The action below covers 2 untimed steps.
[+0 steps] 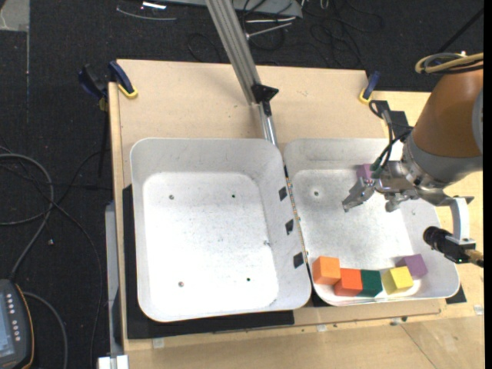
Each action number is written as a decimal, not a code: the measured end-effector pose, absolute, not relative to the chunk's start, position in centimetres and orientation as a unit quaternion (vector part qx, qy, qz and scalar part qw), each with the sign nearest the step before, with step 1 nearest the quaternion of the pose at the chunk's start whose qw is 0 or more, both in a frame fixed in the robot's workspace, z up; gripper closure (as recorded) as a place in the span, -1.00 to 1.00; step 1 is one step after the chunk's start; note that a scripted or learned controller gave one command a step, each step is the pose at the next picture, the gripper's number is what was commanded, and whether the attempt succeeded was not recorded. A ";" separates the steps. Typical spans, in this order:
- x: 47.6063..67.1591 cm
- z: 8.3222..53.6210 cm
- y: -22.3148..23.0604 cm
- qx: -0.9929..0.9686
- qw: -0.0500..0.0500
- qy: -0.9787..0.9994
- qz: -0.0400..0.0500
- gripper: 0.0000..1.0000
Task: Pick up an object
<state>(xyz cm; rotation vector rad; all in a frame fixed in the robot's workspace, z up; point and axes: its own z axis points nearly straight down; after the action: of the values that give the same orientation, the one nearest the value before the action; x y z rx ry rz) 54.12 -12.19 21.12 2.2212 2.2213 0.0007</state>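
The gripper (358,193) is over the right bin (330,151), upper-middle part, coming off the grey arm (446,141) w/ the orange band on the right. Can't tell how the pincer stands from this angle, it's just a grey clump w/ a small purplish bit at the top, too small to say what that is. Nothing visibly in it.

The objects are all at the near edge of the right bin, lined up in a row: orange block (327,269) furthest left, then a red-orange block (350,280) touching it, green block (371,283) next, yellow block (398,278), and a purple block (415,265) at the right end. They're packed tight, basically touching each other along the bin's front wall. So the row sits well apart from the gripper, toward the camera and a bit to the right of it.

Left bin (154,160) sits right beside the right one, the two rims meeting in the middle.
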 end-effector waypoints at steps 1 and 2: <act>59.0 13.2 -19.8 0.709 0.001 0.706 -0.001 -1.00; 66.5 9.3 -18.5 0.705 0.002 0.709 0.001 -1.00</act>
<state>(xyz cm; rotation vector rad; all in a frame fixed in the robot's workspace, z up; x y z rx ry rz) 66.54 -18.45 9.33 2.2137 2.2249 0.0031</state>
